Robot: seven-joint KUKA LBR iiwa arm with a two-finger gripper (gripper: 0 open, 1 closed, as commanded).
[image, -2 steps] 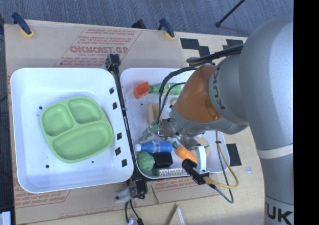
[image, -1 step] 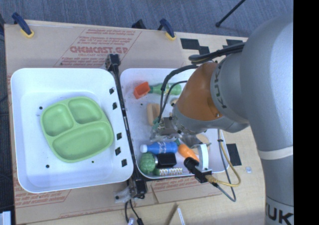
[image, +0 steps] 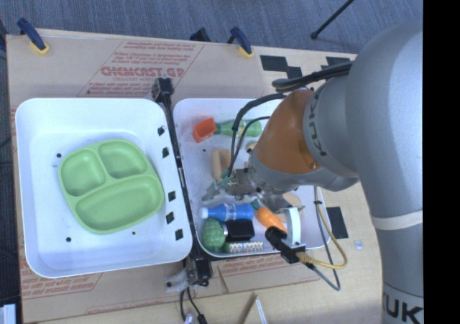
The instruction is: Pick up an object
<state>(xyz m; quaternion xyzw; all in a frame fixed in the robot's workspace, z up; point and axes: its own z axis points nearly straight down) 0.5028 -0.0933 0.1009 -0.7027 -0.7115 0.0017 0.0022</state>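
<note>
Objects for the picking lie crowded in the right bin [image: 188,172], which stands just beside the left bin [image: 29,172] on the surface [image: 72,64]. Taking the blue bottle [image: 228,212] near the middle of the right bin as the mark: a green ball [image: 212,232] and a black block [image: 239,230] lie just below it, touching or nearly so; an orange piece [image: 269,218] lies to its right; a tan stick [image: 218,163] lies above it; an orange block [image: 204,128] and a green piece [image: 231,128] lie farther above, near the bin's far wall. The hand [image: 231,184] sits low, just above the bottle and beside the stick, the arm's orange band [image: 287,139] looming over it. The wrist hides its working end, so I cannot tell how it is set, nor whether anything is caught. Probably it is low because the things are packed tight and a pick there needs a close descent. The left bin carries a green divided tray [image: 111,186], well apart from the bottle.
</note>
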